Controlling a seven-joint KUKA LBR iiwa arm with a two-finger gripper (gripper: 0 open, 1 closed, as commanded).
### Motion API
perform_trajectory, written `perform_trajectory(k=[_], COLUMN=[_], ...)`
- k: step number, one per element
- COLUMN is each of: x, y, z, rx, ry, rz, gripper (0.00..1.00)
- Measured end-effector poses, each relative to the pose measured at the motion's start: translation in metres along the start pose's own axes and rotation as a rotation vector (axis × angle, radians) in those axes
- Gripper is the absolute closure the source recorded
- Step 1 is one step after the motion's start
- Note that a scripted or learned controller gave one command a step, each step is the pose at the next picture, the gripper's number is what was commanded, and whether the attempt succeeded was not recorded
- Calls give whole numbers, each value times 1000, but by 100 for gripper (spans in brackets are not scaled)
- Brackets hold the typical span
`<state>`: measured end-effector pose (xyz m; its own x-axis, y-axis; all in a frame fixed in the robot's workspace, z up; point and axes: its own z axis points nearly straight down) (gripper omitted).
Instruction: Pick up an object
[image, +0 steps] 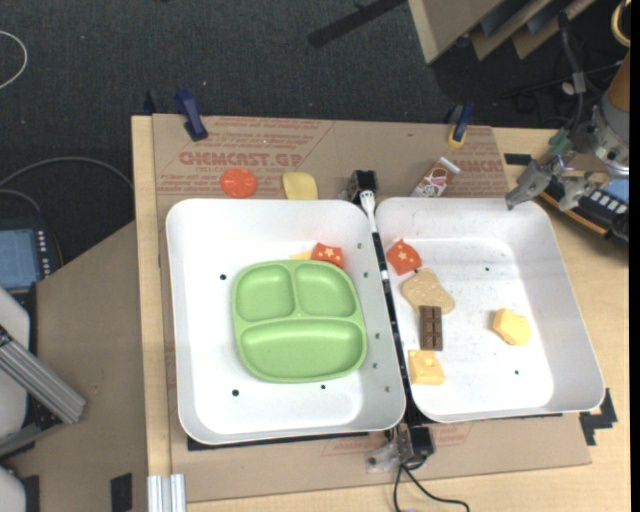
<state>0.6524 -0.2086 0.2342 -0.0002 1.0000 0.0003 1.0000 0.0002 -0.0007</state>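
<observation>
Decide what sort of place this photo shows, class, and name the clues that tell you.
Probably a robotics lab test bench, not a kitchen. Two white bins sit on a board held by blue clamps, a robot gripper reaches in from the right, and the food pieces, like the yellow cheese wedge, look like toys.

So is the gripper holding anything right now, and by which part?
Nothing is held: the gripper sits at the right bin's far corner with nothing between its fingers.

Orange disc, yellow piece and wrapped snack lying on brown board behind white bins; blue clamps at back edge.
</observation>
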Motion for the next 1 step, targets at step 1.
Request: perform_trajectory(k=[1], x=[62], y=[-39], z=[73], rx=[9], ry=[4], rz=[-3], gripper=[0])
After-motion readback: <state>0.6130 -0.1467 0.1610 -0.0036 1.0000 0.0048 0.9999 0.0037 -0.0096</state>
